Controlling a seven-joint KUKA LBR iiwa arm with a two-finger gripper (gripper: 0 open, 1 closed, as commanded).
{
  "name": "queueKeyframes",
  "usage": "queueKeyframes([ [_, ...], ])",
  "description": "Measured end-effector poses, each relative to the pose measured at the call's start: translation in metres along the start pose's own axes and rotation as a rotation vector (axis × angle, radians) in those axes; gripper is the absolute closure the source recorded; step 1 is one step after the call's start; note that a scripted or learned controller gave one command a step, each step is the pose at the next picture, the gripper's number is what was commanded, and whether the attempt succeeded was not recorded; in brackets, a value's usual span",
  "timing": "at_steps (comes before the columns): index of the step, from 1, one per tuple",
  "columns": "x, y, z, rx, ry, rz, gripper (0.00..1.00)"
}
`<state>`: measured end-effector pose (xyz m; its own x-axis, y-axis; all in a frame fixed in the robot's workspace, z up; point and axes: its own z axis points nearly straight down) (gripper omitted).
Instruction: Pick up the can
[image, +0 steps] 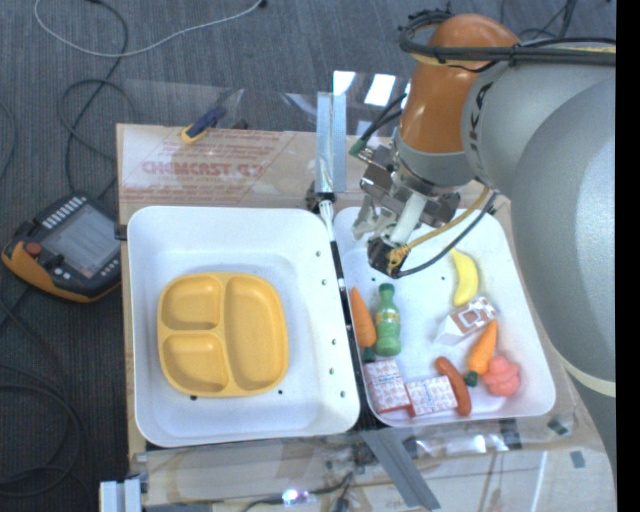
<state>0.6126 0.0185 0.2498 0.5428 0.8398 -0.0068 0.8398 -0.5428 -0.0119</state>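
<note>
Two red-and-white cans lie side by side at the front of the right bin (520, 300): one can (385, 386) at the front left, the other can (431, 396) just to its right. My gripper (372, 222) hangs over the bin's back left corner, well behind both cans and apart from them. Nothing shows in its grasp.
Around the cans lie a green bottle (387, 320), a carrot (362, 317), a sausage (454, 385), a second carrot (483, 346), a pink lump (502, 376), a small carton (471, 317) and a banana (464, 277). The left bin (150, 250) holds a yellow divided plate (224, 333).
</note>
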Motion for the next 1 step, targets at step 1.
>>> queueKeyframes([
  [1,0.0669,-0.0064,-0.0084,-0.007,0.002,0.082,1.0],
])
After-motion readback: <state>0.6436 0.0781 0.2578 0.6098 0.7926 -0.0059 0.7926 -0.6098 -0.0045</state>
